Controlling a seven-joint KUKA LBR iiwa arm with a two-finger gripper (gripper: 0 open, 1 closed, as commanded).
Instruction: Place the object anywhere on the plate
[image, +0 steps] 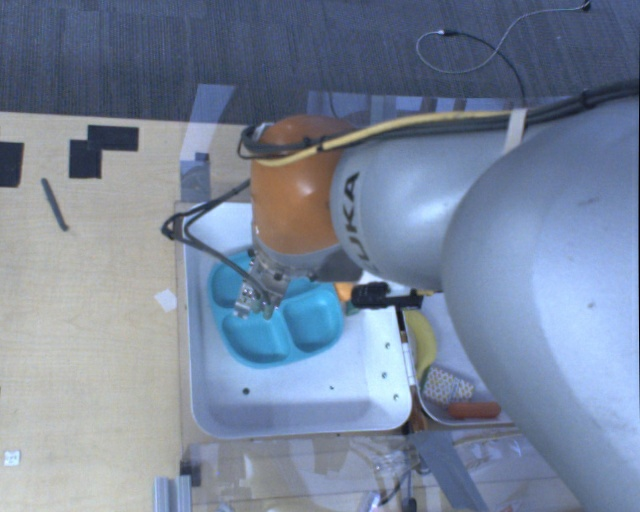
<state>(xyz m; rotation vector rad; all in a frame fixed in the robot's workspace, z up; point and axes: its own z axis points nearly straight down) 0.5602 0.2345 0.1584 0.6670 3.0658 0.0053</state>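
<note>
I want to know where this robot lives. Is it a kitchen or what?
Probably a robot lab, not a kitchen. A big grey arm reaches over white bins on a wooden bench, with loose cables, black tape marks and a blue plate.

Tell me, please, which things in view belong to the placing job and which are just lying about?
Job:
- blue plate, in the left bin
- claw, over the plate

Lying about:
- banana, right bin
- red sausage-like item, right bin
- speckled item, right bin
- dark stick on the bench
</note>
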